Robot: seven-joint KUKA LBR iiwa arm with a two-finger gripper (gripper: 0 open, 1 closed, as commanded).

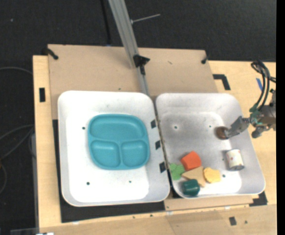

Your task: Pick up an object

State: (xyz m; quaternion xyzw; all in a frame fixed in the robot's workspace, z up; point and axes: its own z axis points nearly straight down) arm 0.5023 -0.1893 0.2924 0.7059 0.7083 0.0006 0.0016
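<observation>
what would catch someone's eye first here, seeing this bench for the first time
Most striking is the turquoise three-compartment plastic plate, lying alone in the left white bin. Next comes the bright cluster at the near edge of the right white bin: an orange block, a yellow piece and green pieces. The tool sits at that bin's right side.

Dark charcoal carpet floor [34, 18] around light plywood bench [42, 131]. Brown cardboard sheet [93, 67] lies on bench top. Slanted grey aluminium rail [122, 23] rises from bench's far side. Thin black cables [5, 146] trail across floor at left. Even, flat light.
</observation>
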